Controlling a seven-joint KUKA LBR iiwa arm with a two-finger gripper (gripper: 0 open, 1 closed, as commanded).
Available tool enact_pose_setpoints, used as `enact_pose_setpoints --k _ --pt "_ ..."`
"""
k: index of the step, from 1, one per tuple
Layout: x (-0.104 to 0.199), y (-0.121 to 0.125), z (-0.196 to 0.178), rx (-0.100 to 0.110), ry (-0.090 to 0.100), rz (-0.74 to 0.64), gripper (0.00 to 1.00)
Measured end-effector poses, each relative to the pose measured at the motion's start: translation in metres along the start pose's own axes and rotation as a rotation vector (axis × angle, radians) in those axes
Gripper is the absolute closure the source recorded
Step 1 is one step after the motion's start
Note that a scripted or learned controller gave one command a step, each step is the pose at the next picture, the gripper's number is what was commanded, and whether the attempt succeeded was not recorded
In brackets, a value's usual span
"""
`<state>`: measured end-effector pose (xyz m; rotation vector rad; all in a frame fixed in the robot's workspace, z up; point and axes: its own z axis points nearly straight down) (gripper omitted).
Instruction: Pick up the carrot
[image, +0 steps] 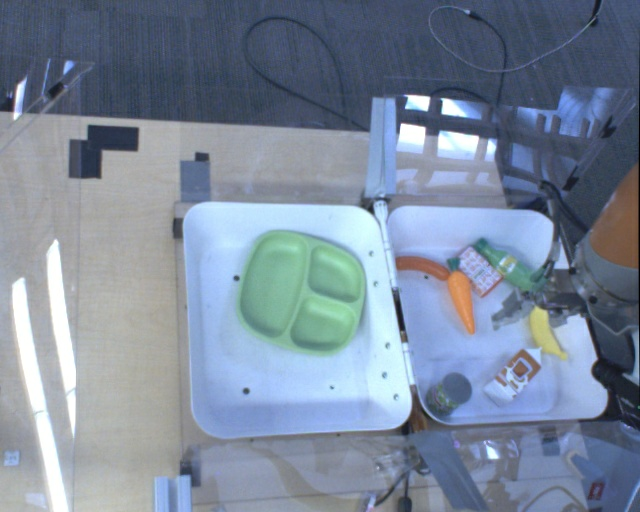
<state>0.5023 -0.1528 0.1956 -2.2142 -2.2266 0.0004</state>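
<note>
Arm: enters from the right, its grey body and orange band cut off by the frame edge.
Claw (512, 306): low over the right bin (430, 330), fingers spread apart with nothing between them; their tips are dark and hard to make out.
Carrot (461, 300): lies in the right bin, left of the claw and apart from it, thick end up near a small red-and-white packet (478, 270).
Banana (547, 332): just below the claw, partly covered by it.
Green bottle (507, 262): its far end runs under the wrist.
Orange curved piece (422, 266): beside the bin's left wall.
Carton (514, 376), dark can (450, 393): near the front edge.
Left bin (215, 400): holds a green divided plate (301, 291).
Surface (90, 330): pale wood, glare streaks at left.
</note>
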Motion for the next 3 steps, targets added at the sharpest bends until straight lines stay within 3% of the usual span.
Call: enact_pose_setpoints --k 1,2,3 --pt "0.027 0.040 0.105 -0.007 -0.002 -0.376 0.00" --pt "0.029 0.043 0.095 -0.010 0.000 -0.378 1.00" --pt "0.084 0.053 -0.020 -0.006 -0.002 -0.316 1.00"
